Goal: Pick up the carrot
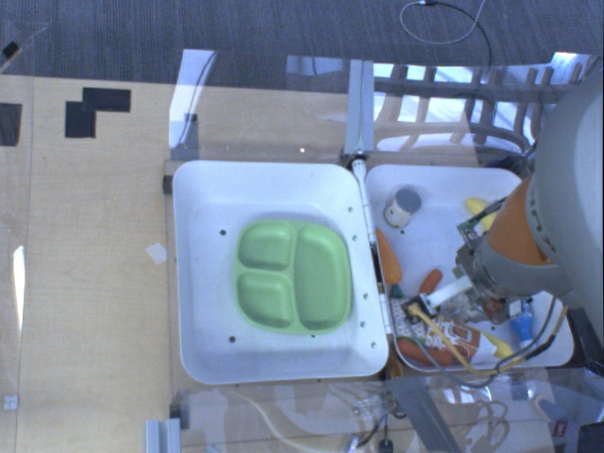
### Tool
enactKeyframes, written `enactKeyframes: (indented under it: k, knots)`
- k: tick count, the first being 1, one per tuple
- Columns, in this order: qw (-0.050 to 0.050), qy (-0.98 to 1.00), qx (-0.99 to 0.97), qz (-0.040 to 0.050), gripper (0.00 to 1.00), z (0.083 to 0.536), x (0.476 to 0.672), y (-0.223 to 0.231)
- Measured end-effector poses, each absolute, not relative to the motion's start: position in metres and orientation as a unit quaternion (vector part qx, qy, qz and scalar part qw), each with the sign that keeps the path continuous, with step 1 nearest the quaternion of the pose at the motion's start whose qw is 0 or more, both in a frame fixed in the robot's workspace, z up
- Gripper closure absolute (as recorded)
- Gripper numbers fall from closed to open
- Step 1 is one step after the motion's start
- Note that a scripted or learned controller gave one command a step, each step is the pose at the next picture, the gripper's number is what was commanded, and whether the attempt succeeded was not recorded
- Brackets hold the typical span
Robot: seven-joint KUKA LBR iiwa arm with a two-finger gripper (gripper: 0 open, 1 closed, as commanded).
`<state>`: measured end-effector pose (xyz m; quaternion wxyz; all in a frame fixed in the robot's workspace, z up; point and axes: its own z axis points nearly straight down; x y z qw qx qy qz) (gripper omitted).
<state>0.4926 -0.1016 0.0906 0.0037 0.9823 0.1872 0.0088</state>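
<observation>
Clutter is crowding the right-hand shallow white plastic bin (pixel 444 171), and the grey arm's gripper (pixel 475 293) is hanging low over its middle, reaching in from the right; whether it is released or clenched I cannot tell, since the wrist is covering it, and nothing is showing as held. The long orange tapered carrot (pixel 388 260) is lying lengthwise against this bin's left wall, just beside the left-hand white bin (pixel 189 253); probably the wall is stopping it from rolling. A short red-orange sausage-shaped piece (pixel 429 281) is lying between the carrot and the gripper, near both; it is looking enough like the target to invite a wrong grasp. A small grey-and-white cup (pixel 404 206) is standing towards the far left corner, apart from the carrot's upper end. A green three-compartment plastic plate (pixel 293 274) is sitting in the middle of the left bin, well apart. The wall is leaving room on the carrot's right side alone, so a grasp is likely needing a leftward shift past the sausage-shaped piece and a closing line running along the wall; bare floor is showing between cup and carrot.
</observation>
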Motion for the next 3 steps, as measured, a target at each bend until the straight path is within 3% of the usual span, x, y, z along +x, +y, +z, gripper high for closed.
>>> enactKeyframes:
  k: [1,2,3]
  knots:
    - [0.004,0.193,0.981,0.0100,1.00,0.101,0.494,-0.100]
    - [0.002,0.108,0.994,0.0057,1.00,0.089,0.507,-0.166]
    - [0.001,0.113,0.994,0.0063,1.00,0.100,0.509,-0.164]
